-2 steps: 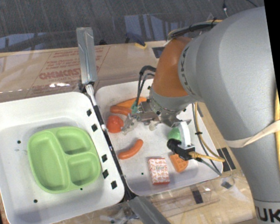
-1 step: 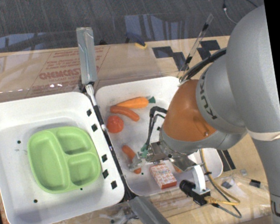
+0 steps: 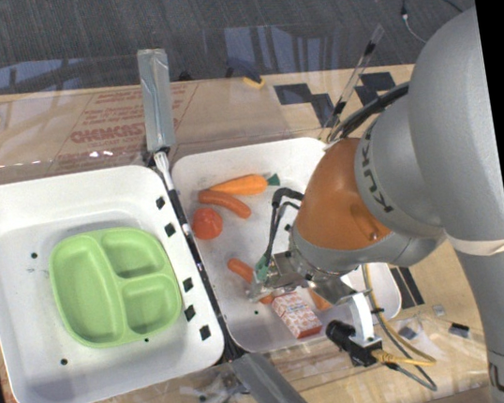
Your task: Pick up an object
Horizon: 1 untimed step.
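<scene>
Camera view: right bin (image 3: 228, 166) holds 1 carrot (image 3: 242, 186), 1 tomato (image 3: 206, 223), 2 sausages (image 3: 224, 203); jaws' state unclear.

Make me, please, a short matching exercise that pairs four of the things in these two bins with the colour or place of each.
Things:
1. divided plate
2. carrot
3. tomato
4. small carton

Descriptions:
A. round and red, close to the divider between the bins
B. light green, in the left bin
C. red and white, at the near edge of the right bin, beside the gripper
D. long and orange with a green tip, at the far end of the right bin

Pairs: 1-B, 2-D, 3-A, 4-C
</scene>
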Each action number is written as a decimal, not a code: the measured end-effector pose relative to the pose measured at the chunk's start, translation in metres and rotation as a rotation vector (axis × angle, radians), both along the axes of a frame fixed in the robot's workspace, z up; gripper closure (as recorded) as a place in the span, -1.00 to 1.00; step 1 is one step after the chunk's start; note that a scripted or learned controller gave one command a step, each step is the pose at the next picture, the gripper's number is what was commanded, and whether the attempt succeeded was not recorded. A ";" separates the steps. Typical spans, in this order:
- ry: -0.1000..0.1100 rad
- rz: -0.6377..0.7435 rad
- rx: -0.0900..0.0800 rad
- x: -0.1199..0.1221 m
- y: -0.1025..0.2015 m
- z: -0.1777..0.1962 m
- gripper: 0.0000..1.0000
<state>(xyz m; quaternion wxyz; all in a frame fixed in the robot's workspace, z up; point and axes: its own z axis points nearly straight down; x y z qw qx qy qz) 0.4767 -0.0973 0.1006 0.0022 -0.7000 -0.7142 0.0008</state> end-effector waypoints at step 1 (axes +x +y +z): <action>-0.005 -0.047 -0.002 0.001 0.019 0.141 1.00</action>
